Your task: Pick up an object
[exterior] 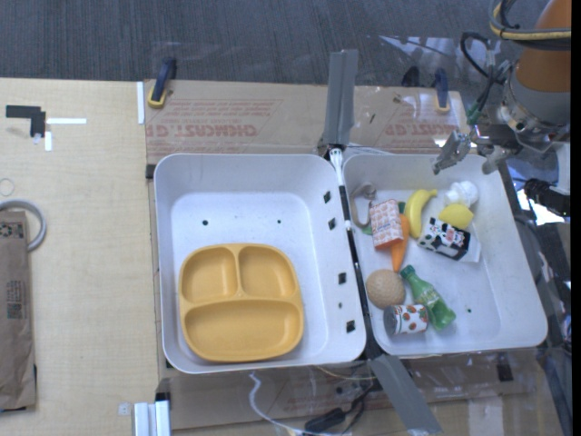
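Arm comes in top right, orange band visible. Gripper (472,153) hangs over the back rim of the right bin (508,321), above and well apart from the objects. Fingers (448,159) look spread, nothing between them.

All loose objects sit in the right bin, clustered left of centre:
- banana (418,210): yellow, curved, long axis roughly vertical in view, lower end toward the carrot.
- carrot (398,251): orange, long axis near vertical, tip pointing toward the near edge; top part lies under the red-and-white packet (385,221).
- green bottle (428,296): long axis diagonal, neck pointing up-left toward the carrot tip, base down-right.
- small can (408,319): white with red spots, lying on its side, long axis left-right, touching the bottle's lower side.
- brown ball (385,288): round, tan, just beside the bottle neck and above the can.
- black-and-white carton (447,237): cow pattern, lying tilted, long axis running left to lower right; yellow piece (457,214) touches its upper edge, white lump (462,192) behind that.
- grey hook-shaped piece (363,203) near the left wall of the bin.

Left bin (182,189) holds a yellow divided plate (241,302), three compartments, lying flat in the near half.

Desk (73,198) left of the bins carries a brown paper bag (15,307) at the frame edge.
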Robot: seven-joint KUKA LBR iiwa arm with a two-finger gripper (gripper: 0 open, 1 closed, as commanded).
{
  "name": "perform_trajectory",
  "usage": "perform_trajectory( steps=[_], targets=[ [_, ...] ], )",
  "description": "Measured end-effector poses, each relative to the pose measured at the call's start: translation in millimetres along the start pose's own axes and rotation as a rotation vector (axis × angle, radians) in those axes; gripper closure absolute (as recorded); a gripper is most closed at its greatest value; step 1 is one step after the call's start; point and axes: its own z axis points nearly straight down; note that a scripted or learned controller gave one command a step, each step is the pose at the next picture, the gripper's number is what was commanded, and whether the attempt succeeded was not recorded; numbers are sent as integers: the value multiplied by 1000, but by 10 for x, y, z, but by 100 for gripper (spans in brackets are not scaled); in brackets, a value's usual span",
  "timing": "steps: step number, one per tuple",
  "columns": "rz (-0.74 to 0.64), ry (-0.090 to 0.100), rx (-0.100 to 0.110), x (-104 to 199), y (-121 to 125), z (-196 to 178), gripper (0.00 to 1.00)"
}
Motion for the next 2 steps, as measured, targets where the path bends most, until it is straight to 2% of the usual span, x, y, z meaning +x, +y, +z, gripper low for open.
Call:
perform_trajectory(
  steps=[1, 2],
  targets=[
    [-144, -1, -6, 249, -505, 1038, 0],
    [127, -1, -3, 366, 77, 1385, 0]
  ],
)
